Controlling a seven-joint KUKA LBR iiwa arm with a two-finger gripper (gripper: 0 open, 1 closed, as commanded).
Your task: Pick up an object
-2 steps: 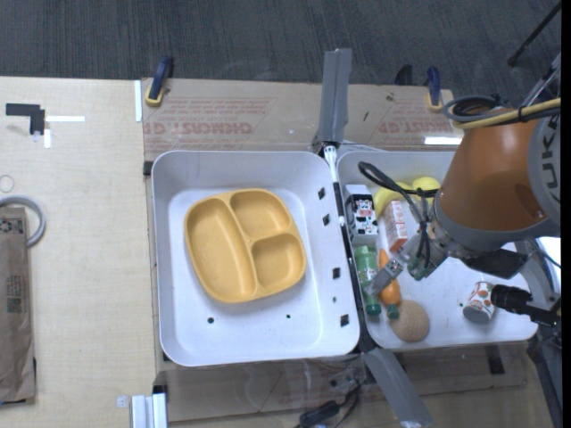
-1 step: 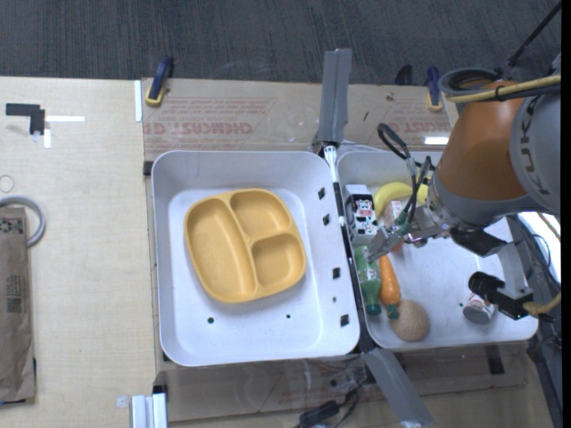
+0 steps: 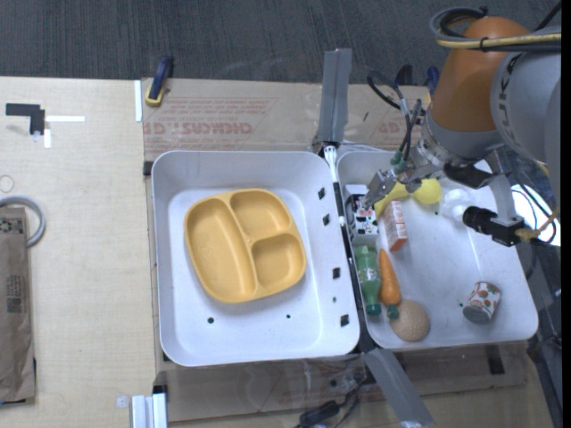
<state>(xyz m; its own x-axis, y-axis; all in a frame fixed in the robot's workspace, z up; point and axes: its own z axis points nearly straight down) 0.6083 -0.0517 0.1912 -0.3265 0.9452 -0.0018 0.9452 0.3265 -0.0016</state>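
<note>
The right bin [image 3: 446,266] holds several objects. A green bottle [image 3: 367,275] lies along its left wall, with an orange carrot [image 3: 389,276] beside it. A brown round lump [image 3: 410,321] sits at the front and a patterned cup [image 3: 482,301] at the front right. Toward the back lie an orange-and-white carton [image 3: 395,226] and a yellow fruit [image 3: 428,192]. My gripper [image 3: 391,184] hangs low over the bin's back left part, just above the carton and next to the yellow fruit. Nothing can be seen held in it.
The left bin [image 3: 178,328] holds a yellow divided plate [image 3: 245,243]. A grey divider post [image 3: 335,96] rises behind the seam between the bins. Cables and the arm's orange band [image 3: 473,69] fill the back right. A blue-and-yellow tool [image 3: 160,80] lies on the cardboard behind the left bin.
</note>
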